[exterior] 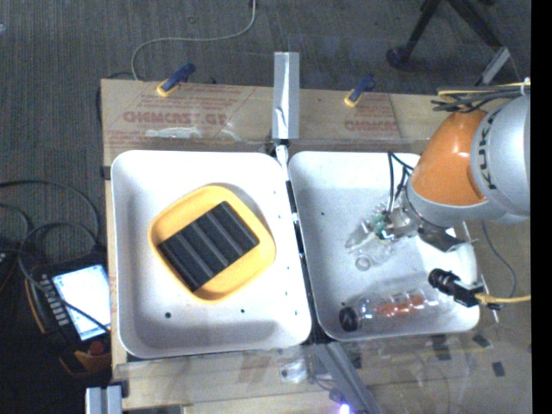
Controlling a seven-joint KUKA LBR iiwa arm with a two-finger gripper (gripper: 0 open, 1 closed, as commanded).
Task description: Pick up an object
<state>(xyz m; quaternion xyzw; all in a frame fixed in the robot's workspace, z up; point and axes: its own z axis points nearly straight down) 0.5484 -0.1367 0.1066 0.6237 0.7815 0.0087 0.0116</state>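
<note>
Clear bottle (390, 307) lies near gripper (377, 229); yellow tray (213, 241) well apart.

A robotics lab: white bins (129, 179) clamped on a cardboard-covered bench (198, 110), loose cables (198, 37) on grey carpet, an office chair base (440, 7) behind.

A single fixed camera hangs above the worktop (250, 110) and looks down at a slant, far enough off to take in both bins whole. The left bin (129, 231) and the right bin (323, 214) sit side by side across the middle of the frame. Dark floor (52, 76) shows beyond the far and left edges. The arm (470, 166) enters from the right.
</note>
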